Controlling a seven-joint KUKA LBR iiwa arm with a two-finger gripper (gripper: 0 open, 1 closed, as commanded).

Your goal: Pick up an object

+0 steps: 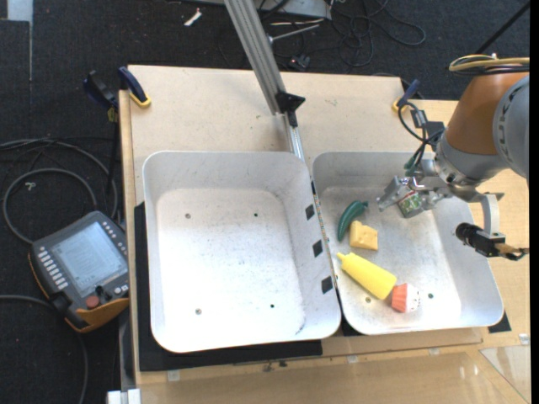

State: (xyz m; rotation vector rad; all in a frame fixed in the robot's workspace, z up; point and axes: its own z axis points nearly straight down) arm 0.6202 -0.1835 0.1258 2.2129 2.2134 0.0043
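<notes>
Task items are lying in the right bin (472,305): green pepper (349,218) curving beside a yellow cheese wedge (364,237), yellow bottle-like toy (368,274) w/ orange end touching a pink-white strawberry piece (407,298). Hand (410,200) is hovering over that bin's upper part; can't tell its state. Left bin (160,171) is sitting alongside on the worktop (210,99).

No text or label can be read.

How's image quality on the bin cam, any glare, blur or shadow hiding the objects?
Camera view: even overhead light, and the yellow bottle, cheese wedge and green pepper read sharp. The right bin shows bright but not blown out. The hand is small and cluttered, its fingers hard to resolve.
</notes>
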